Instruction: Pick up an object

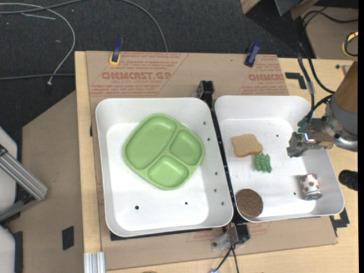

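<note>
In the right bin [273,110] lie a tan slice of bread [247,145], a small green bunch of broccoli [263,163], a round brown cookie [249,202] at the front rim, and a small white can with red spots [310,186] on its side. My gripper [298,145] hangs over the bin's right part, above and behind the can, right of the bread. Nothing shows between its fingers.
The left bin [114,209] holds a green divided plate [164,151]. Blue clamps [116,49] pin the cardboard at the back. Cables run along the bench's right side [310,78]. A black clip [205,89] sits between the bins at the back.
</note>
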